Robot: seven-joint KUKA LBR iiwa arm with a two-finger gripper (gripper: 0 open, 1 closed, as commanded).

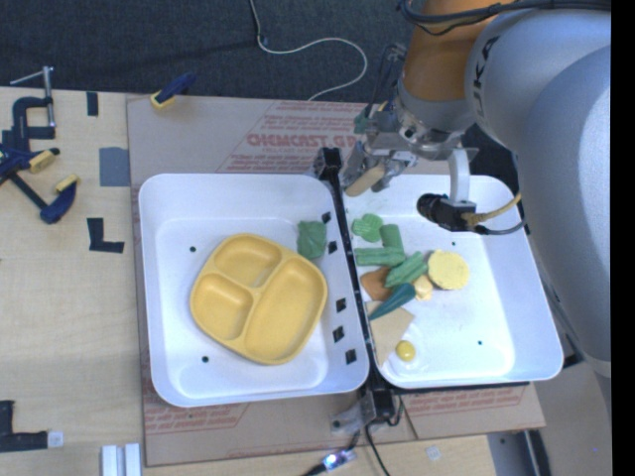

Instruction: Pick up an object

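Lying nearest in the right of two white bins [496,360]: one small yellow ball [405,349], just beside one tan wedge [390,326]. Crowding together a little farther back, by the wall between the bins: one teal piece [394,298], one orange piece [373,284], one small yellow lump [424,288] and one yellow disc [448,270]. Stretching across behind those, two long green pieces [381,257], touching or nearly so. Sitting farther still, two more green bits [371,228], close to the dividing wall.

Filling much of the left bin [164,266]: one yellow plate [260,297] with three compartments, lying flat. Resting just beyond its far right corner, one green lump [313,238], touching the plate or nearly so.

Hanging over the far left corner of the right bin, above the pile's far end: the tool [372,175], carried by the grey arm [556,97] with its orange band [451,28]. Showing one tan piece [363,180] at the tool's tip; not being able to tell how far open the tool is, nor whether that piece is truly gripped. Dangling to the right of the tool, one black part [439,211] with a cable.

Lying under both bins, one cardboard sheet [248,137] on the wooden tabletop [60,315]. Sitting at the far left edge, blue and black clamps [30,157], at least two, overlapping too much for a sure count. Perching at the cardboard's far corner, one blue and yellow clamp [174,89].
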